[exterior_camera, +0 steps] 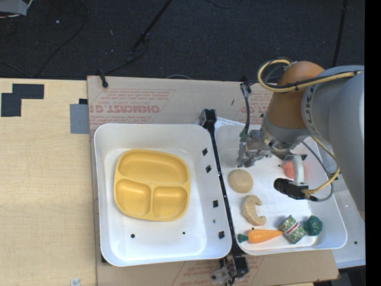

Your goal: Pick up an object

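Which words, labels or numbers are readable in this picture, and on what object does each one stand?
Red print on the cardboard sheet under the bins: upside down and blurred; it cannot be read with certainty.
Faint red print on the cardboard right of it, near the arm: too blurred to read.
Small green packet in the right bin: markings too small to read.

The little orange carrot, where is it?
The small orange toy carrot lies at the near edge of the right white bin, just below the tan croissant and left of the green-and-white packet.
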`<action>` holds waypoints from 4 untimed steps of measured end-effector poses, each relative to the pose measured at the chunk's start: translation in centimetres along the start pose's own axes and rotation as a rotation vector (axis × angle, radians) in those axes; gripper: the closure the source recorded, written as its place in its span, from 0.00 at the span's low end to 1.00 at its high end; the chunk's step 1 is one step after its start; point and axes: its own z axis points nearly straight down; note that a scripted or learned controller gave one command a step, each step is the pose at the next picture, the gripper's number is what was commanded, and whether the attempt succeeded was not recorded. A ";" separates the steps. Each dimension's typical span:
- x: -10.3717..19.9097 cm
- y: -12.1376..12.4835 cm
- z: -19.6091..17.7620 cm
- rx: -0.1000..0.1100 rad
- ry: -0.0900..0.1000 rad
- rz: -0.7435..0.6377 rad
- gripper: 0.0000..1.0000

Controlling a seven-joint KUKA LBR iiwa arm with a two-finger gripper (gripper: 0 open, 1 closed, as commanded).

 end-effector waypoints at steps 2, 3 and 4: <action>0.1 -0.9 -10.8 -0.007 -0.001 -0.005 1.00; 5.3 -2.1 -9.9 0.000 0.001 -0.008 1.00; 10.4 -3.1 -9.1 0.001 0.001 -0.009 1.00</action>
